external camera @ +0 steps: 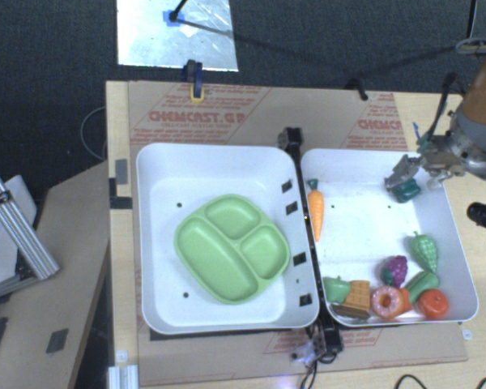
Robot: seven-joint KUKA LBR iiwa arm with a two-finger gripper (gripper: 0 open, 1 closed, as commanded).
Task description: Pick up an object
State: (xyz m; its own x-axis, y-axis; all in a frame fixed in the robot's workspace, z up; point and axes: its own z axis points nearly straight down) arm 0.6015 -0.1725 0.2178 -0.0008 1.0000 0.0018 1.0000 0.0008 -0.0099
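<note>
The toy foods lie in the right bin, most of them crowded into its near corner: a pink doughnut, a purple bunch of grapes, a red tomato, a green strawberry-shaped piece and a tan waffle-like block. An orange carrot lies apart, against the divider. They look like small hollow plastic pieces — light, stiff, smooth and rather slippery, so rounded ones would likely squirt out of a pinch unless taken across the middle; the carrot, lying alone, probably offers the cleanest hold across its narrow body. The left bin holds a green divided plate. The arm reaches in from the right, its wrist bent down over the far right corner of the right bin. The gripper hovers there with a small teal piece at its tip — whether the pincer is open, closed or clamped on that piece cannot be told.
</note>
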